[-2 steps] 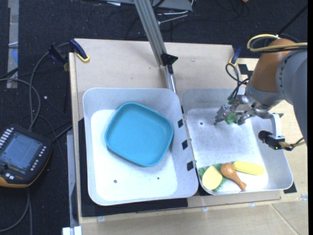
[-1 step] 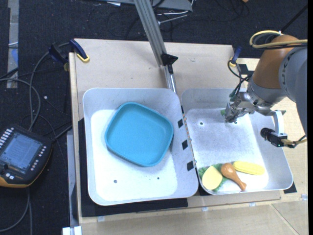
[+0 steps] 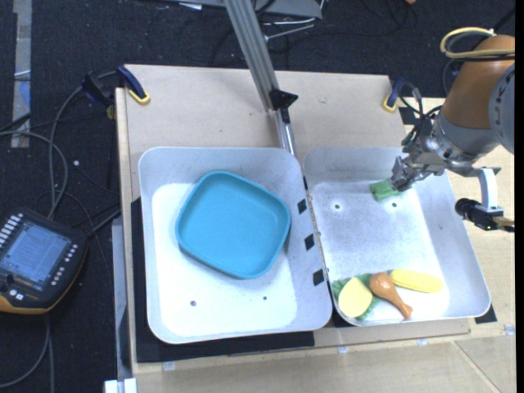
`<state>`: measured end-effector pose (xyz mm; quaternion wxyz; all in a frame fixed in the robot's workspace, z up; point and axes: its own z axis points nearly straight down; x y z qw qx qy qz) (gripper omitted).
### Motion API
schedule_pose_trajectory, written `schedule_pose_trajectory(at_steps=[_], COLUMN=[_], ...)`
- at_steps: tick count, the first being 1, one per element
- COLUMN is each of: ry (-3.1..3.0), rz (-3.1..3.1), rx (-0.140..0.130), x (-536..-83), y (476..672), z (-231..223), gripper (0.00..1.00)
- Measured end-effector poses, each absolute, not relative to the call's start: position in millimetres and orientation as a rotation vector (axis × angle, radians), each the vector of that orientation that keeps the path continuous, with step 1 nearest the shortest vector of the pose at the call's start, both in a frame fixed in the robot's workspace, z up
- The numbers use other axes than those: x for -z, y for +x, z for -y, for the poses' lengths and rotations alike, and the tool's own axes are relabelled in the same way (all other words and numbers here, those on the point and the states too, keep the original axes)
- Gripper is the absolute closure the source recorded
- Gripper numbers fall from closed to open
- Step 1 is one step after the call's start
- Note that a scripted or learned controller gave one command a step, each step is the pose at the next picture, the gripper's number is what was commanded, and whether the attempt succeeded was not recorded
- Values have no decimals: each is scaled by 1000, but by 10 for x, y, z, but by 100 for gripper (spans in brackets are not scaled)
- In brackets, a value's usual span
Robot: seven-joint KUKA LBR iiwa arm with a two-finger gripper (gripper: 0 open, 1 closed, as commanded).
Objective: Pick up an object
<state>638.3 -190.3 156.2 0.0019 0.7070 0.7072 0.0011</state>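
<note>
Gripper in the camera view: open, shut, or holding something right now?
Gripper: down in the right bin, fingertips at the green object; whether it is open, shut or gripping cannot be told.

Pale wooden bench [image 3: 205,109] has two shallow white bins on it: the right white bin [image 3: 458,248] sits right under the gripper [image 3: 401,176], the left white bin [image 3: 160,301] well off to its left.

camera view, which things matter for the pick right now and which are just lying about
In play: claw; small green block at its tip; right white bin.

Lying about: blue square plastic plate; left white bin; yellow, orange and green toy pieces.
</note>
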Motion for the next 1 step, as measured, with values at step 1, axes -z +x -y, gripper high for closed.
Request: schedule_pose_trajectory(at_steps=[1], ry=[2218], rz=[-2219], rx=[-4], x=[-2072], y=[6394], z=[1904], gripper=[100])
